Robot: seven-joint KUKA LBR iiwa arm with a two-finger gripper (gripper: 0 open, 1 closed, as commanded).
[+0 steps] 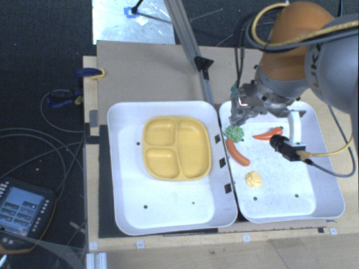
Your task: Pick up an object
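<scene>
While gripper (238, 118) hangs just above green toy (234, 132) in right bin (325, 200), gripper state unclear.

The bench (146, 72) is covered by a brown board, and two shallow white bins are set on it side by side, their inner rims touching near the middle. The left bin (126, 206) is seen toward the board's centre, the right bin (322, 200) toward its right edge. A dark strip is visible along the board's left side, just beside the left bin. A blue and yellow clamp (90, 72) is fixed at the bench's far left corner. A slanted grey pole (185, 32) is seen crossing above the far part of the board.
</scene>
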